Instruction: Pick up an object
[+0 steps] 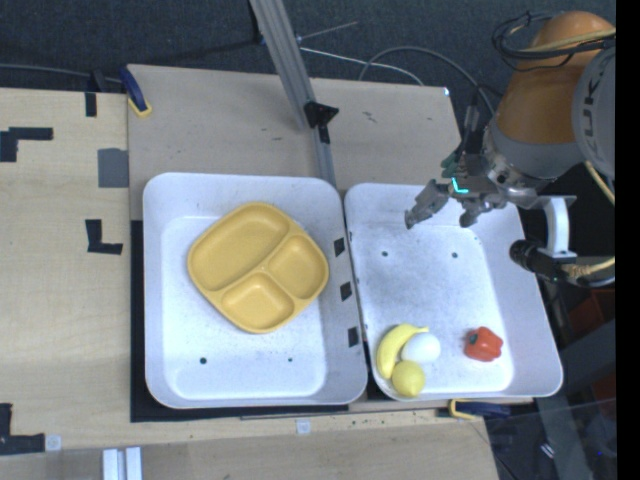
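Observation:
My gripper point(441, 213) hangs over the far part of the right bin point(450, 268), its two dark fingers spread apart with nothing between them. At the near end of that bin lie a yellow banana point(394, 343), a white egg point(422, 349), a yellow lemon point(408, 378) and a small red pepper point(483, 344). The banana, egg and lemon touch one another near the bin's front left corner. The pepper lies apart to their right. The gripper is well behind all of them.
The left bin point(170, 358) holds a yellow divided plate point(258, 266). A grey pole point(290, 58) slants down from the top to the bins' shared rear corner. The grey and orange arm point(545, 98) fills the upper right.

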### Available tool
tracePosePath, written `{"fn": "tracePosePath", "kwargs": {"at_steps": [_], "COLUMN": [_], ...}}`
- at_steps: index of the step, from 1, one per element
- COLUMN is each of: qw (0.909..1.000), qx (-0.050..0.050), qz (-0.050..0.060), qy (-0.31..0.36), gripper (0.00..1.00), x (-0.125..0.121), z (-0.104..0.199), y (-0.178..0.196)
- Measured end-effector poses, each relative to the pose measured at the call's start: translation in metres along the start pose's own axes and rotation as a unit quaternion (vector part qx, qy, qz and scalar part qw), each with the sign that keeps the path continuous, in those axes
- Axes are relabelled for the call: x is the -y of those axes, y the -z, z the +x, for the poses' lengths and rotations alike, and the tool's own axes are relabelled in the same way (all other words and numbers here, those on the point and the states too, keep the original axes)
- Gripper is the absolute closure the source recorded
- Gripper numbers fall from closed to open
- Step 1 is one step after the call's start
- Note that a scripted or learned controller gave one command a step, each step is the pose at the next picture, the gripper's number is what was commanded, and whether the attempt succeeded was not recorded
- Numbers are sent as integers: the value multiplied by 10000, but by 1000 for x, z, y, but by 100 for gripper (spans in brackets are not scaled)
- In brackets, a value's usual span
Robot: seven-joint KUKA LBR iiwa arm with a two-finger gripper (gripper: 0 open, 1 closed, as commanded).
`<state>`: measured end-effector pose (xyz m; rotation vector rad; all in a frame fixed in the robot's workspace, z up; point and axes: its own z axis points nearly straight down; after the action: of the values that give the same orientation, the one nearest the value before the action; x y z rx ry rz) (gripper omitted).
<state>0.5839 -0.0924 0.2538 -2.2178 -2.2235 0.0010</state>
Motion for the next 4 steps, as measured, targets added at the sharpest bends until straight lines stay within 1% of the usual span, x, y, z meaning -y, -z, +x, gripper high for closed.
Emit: {"fn": "tracePosePath", "kwargs": {"at_steps": [1,3,4], "qw": [10000,10000,10000], "qx": [3,3,-2], "qz": [25,32,13], "qy": [-4,-9,1], "gripper": [0,0,100], "x": [10,-2,-3], "z": [4,-5,-4], "y": [-50,-155,-142]}}
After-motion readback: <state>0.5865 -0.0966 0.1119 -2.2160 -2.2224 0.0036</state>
